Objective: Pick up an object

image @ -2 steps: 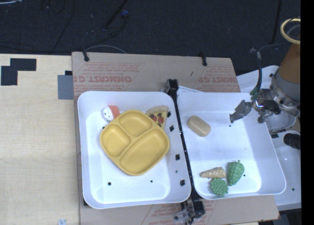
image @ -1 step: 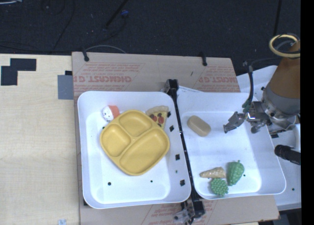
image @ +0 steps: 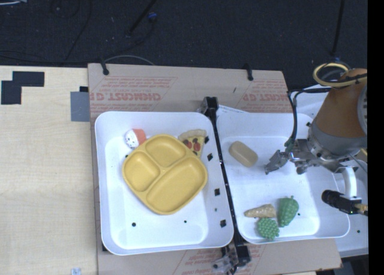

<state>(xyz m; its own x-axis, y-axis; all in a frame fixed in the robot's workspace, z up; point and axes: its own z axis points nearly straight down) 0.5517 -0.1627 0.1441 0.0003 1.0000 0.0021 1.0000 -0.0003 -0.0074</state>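
- Hovering over the right white bin (image: 336,226), my gripper (image: 281,161) hangs at the end of the grey arm with the orange band (image: 336,117); I read its fingers as spread a little with nothing between them, though the dark tips are small from up here.
- I take the tan, rounded loaf-shaped object (image: 243,154) as the likeliest target: it lies just to the camera's left of the fingertips, near but not touching, with its long axis slanting from upper left to lower right.
- My judgement is that the coming move is a short shift toward the divider, then a descent, closing across the short width.
- Toward the near edge of the same bin, well apart from the gripper, sit a pale cone-shaped piece (image: 260,211), a green bumpy ball (image: 267,229) and a green oval toy (image: 288,211), clustered together.
- The black divider (image: 219,166) between the bins runs close beyond the tan object and could foul a wide approach.
- The left white bin (image: 114,208) holds a yellow sectioned plate (image: 165,173), a pizza-slice toy (image: 193,142) and a small white-and-orange item (image: 134,138).
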